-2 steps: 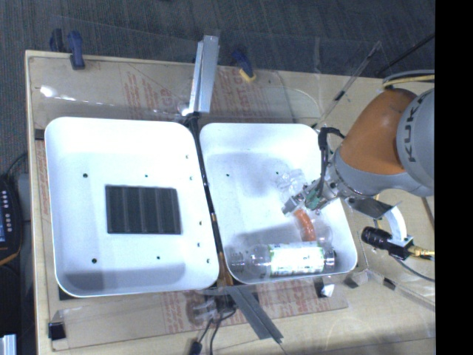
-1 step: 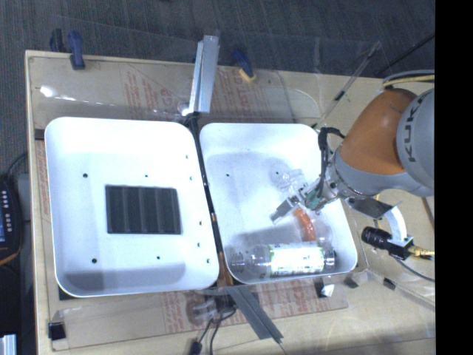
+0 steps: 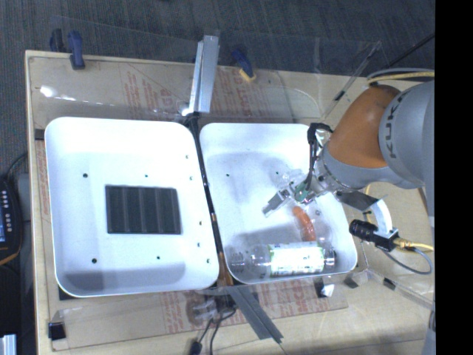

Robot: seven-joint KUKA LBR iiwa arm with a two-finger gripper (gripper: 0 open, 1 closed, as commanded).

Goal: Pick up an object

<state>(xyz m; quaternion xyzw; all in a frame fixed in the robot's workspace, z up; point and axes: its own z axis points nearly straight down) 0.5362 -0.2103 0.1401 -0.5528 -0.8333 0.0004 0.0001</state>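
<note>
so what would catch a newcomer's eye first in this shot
Probably the grey arm with its orange band, reaching in from the right, its pincer low over the right bin. Next, the clear bottle lying along that bin's near wall, and the dark rectangular block in the left bin.

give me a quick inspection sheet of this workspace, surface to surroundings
surface: bench bearing a left bin and a right bin, side by side
job's things: clear bottle lying along the right bin's near wall; orange object beside it
clutter: dark ribbed block in the left bin
grippers: gripper low in the right bin, above the orange object; nothing seen held
cables: cable at the bench's right
surroundings: blue clamps on the far edge; dark carpet
</note>
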